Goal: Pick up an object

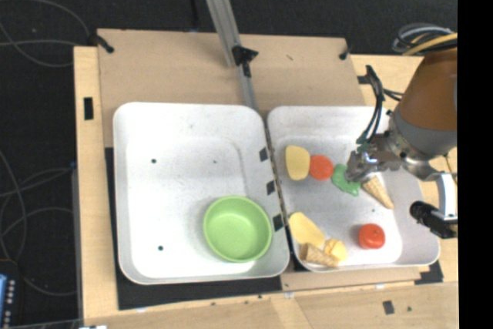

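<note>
My gripper (356, 172) is low in the right bin (339, 123), right over a small green object (344, 182) whose edge pokes out beneath it. A small red-orange piece (321, 168) and a yellow rounded piece (297, 162) lie just to its left. A tan cone-shaped piece (378, 190) lies just right of the gripper. Nearer the front of this bin sit a red tomato-like object (371, 236) and a yellow and tan food piece (317, 241). The left bin (169, 142) holds a green bowl (236, 228).
A slanted metal pole (219, 8) rises from the back of the bench between the bins. The arm's orange and grey body (431, 104) hangs over the right bin's right side. Black cables trail on the dark floor to the left.
</note>
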Robot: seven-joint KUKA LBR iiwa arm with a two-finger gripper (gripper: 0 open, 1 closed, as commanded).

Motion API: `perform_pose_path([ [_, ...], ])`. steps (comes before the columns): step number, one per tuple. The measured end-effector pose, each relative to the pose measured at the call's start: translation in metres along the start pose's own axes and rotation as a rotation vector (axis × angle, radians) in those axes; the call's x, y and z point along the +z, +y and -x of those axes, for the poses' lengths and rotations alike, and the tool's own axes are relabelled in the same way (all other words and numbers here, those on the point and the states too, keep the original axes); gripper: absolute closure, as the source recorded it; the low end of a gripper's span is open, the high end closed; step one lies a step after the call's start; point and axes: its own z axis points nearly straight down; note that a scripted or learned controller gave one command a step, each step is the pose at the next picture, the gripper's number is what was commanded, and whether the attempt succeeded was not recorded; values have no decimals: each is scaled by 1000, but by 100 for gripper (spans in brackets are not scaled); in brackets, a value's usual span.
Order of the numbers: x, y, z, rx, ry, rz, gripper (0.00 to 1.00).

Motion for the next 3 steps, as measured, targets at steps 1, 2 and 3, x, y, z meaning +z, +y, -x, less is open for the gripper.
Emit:
perform_pose_path([
  [1,-7,12,-46,-5,3,-5,100],
  [2,-4,11,-93,-4,3,-7,100],
  [3,-19,13,-139,-5,4,-5,100],
])
